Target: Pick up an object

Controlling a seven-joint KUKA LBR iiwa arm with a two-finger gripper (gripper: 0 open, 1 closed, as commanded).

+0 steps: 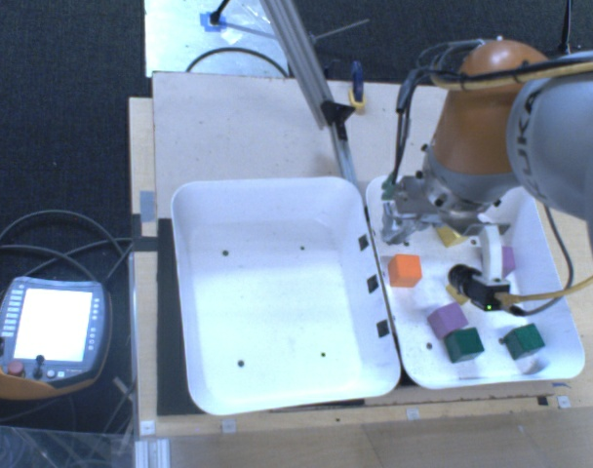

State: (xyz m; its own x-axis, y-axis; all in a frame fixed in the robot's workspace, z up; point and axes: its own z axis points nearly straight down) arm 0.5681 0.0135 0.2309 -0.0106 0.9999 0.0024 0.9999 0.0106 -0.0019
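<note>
At right of the frame, the hand (406, 224) hangs over the right bin (560, 354), its grip impossible to judge, while the orange cube (405, 270) lies unpicked below.

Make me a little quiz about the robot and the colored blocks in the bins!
1. True or false: the orange block lies in the right bin.
2. Which pair sits side by side near the front of that bin?
A. two dark green blocks
B. two red balls
C. two blue cups
3. Fill in: the purple block touches a ____ block just in front of it.

Key: 1 true. 2 A. 3 green. The gripper hangs over the back of the right bin, behind the orange block; whether it holds anything cannot be told. The left bin has small dark dots on its floor.
</note>
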